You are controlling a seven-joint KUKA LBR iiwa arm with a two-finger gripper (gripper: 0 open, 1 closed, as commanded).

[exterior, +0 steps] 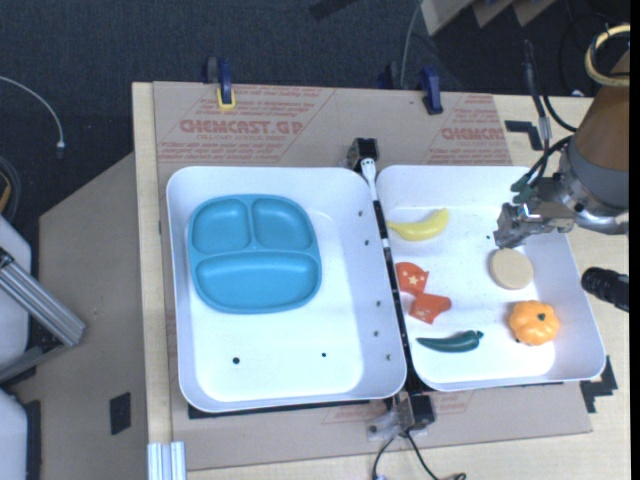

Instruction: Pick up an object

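1. The gripper (512, 226) is hanging over the right bin (575, 363), near its far right corner, with the arm (600, 158) reaching in from the right edge.
2. Whether its fingers are apart or closed cannot be told, and nothing is showing between them.
3. A beige round disc (511, 269) is lying just below the gripper, towards the bin's right edge.
4. An orange toy pumpkin (532, 322) is sitting near the bin's near right corner.
5. A yellow banana (420, 225) is lying near the far left corner, red pieces (420, 293) by the left edge, and a dark green pepper (450, 341) along the near edge.
6. A blue divided plate (255, 253) is resting in the left bin (290, 378), towards its far left corner.
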